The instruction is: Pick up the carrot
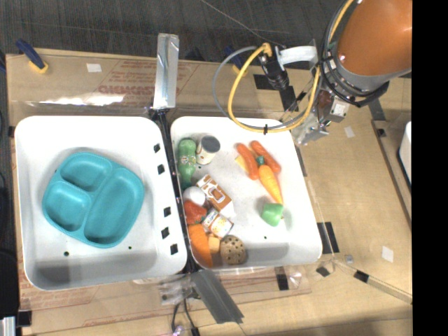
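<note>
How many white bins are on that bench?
2. The left shallow white bin holds a teal divided plate; the right shallow white bin holds the orange carrot and other toy foods. None looks hidden.

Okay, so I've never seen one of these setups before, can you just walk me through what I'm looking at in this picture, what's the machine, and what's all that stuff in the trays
This is one photo from a camera fixed above a workbench, looking down at a slant. The big grey and orange shape at upper right is a robot arm. Its pincer hangs just outside the right bin's top right corner, with nothing seen held in it. Yellow and white cables loop from the arm.

Two shallow white bins sit side by side. The left bin holds a teal divided plate. The right bin holds toy food: the carrot it is meant to pick up, a small green item just below it, and a jumble of small packets and other pieces along the bin's left side.
</note>
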`<act>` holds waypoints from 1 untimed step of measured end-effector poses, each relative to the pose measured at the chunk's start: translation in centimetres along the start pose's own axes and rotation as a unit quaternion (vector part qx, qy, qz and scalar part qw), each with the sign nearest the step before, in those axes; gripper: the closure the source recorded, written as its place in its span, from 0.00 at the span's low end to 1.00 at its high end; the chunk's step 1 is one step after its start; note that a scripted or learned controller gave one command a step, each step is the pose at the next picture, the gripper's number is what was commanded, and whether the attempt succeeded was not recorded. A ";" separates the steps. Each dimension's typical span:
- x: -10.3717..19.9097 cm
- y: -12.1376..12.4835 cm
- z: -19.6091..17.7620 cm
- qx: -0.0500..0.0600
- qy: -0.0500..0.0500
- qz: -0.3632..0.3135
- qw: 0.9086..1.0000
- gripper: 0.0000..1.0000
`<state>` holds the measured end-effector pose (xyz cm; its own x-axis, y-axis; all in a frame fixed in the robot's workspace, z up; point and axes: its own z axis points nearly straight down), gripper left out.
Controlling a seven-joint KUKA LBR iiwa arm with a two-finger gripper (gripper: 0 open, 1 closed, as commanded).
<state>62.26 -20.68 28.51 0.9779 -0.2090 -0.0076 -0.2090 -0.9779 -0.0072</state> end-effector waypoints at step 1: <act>3.4 -0.6 -5.3 -0.001 0.005 -0.008 1.000 1.00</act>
<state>65.77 -20.85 33.84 0.9809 -0.1943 0.0033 -0.1943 -0.9809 -0.0047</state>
